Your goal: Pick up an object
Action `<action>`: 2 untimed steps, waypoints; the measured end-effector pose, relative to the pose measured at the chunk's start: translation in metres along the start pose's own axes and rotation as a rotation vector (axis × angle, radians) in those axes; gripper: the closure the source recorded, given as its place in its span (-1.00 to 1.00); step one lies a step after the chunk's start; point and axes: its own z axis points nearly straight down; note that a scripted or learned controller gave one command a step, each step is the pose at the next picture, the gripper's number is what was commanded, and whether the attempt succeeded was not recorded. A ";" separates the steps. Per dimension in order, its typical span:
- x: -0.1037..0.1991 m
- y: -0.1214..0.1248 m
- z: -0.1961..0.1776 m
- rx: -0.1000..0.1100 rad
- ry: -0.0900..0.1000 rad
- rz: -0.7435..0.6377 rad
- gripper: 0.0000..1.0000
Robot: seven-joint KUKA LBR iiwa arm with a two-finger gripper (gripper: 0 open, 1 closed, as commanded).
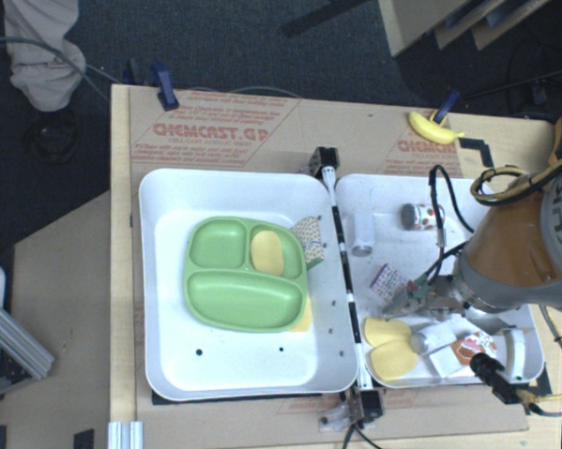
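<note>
Two shallow white bins sit side by side on the worktop. The left bin [161, 353] holds a green three-compartment plastic tray [245, 273]. The gripper [426, 294] hangs low in the right bin [377, 191], just above a pale yellow rounded object [390, 347] near its front edge; whether the jaws are clenched or released I cannot tell.
</note>
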 end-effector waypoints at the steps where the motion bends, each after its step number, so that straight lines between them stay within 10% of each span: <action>1: 0.011 0.069 0.010 0.001 0.000 -0.003 -1.00; 2: 0.005 0.016 0.010 0.003 0.000 -0.001 -1.00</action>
